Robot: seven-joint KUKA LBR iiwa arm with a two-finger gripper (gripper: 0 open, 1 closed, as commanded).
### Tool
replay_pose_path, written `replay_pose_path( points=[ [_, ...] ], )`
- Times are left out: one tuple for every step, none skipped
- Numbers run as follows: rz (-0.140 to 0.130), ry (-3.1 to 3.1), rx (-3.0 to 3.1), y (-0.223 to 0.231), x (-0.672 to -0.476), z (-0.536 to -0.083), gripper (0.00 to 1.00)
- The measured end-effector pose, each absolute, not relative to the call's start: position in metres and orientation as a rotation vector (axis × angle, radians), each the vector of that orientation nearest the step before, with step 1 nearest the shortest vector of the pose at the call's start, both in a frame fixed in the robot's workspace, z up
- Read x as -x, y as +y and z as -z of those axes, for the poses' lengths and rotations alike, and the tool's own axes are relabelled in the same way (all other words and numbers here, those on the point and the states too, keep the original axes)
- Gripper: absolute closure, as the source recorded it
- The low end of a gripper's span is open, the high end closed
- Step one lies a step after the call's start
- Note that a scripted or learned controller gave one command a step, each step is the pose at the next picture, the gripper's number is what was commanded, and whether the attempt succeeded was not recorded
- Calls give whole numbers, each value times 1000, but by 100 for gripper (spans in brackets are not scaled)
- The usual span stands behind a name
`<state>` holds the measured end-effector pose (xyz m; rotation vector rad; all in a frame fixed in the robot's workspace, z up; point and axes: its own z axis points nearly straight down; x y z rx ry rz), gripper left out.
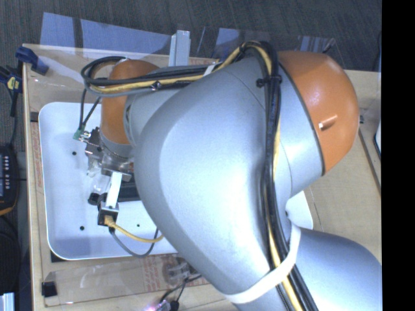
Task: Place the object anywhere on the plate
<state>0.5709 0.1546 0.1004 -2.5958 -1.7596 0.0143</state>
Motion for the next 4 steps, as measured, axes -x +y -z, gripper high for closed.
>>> replay_pose_path(
  points=[
    [-5, -1216, 2894, 163, -627, -92, 100],
    [0, -1919, 2478, 129, -618, -94, 100],
    [-5, -1367, 2825, 85, -643, -192, 100],
    [-15, -1021, 2966, 111, -601, -117, 100]
  ],
)
